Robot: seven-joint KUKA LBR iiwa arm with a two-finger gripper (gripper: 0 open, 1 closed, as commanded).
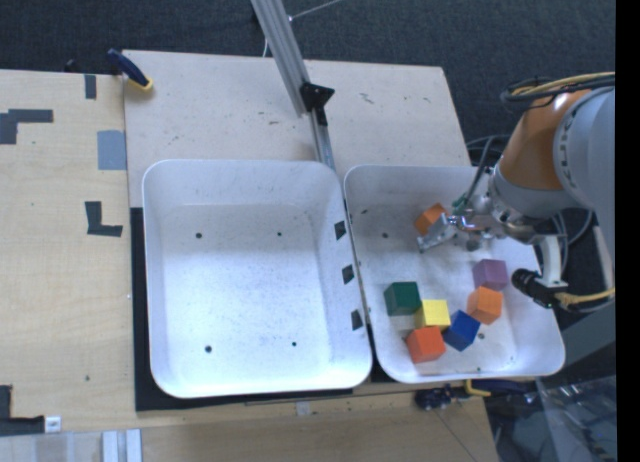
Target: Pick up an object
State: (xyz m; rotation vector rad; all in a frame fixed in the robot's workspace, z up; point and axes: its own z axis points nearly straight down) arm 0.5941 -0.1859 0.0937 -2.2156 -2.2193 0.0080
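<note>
My gripper (438, 233) hangs over the upper middle of the right bin (385, 200), reaching in from the right. A small orange block (431, 217) sits right against its tip; whether it is gripped does not show. Further forward in that bin lie a green cube (402, 298), a yellow cube (435, 312), a blue cube (462, 330) and a red-orange cube (425, 344), packed close together. A purple block (490, 273) and another orange cube (485, 304) lie to their right, below the wrist.
The left bin (150, 185) adjoins the right one along a shared wall. A slanted metal post (280, 30) rises behind the bins. A blue-and-yellow tool (130, 70) lies at the bench's far left corner. Cables (560, 295) hang off the arm at right.
</note>
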